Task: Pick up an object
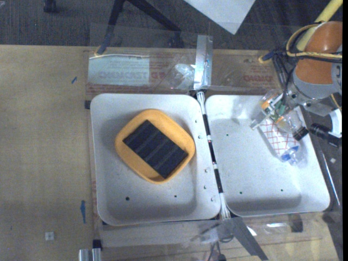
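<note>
A clear plastic item with a red criss-cross print and a blue end is in the right bin, near its upper right corner. My gripper is right at that item's upper end, under the orange-banded wrist. The wrist hides where the two meet, so contact is unclear. A yellow-orange rounded block with a black ribbed top lies in the middle of the left bin, far from the gripper.
A metal bracket and a crumpled clear wrapper sit on the bench behind the bins. Black and yellow cables hang beside the arm. An office chair base stands on the floor beyond.
</note>
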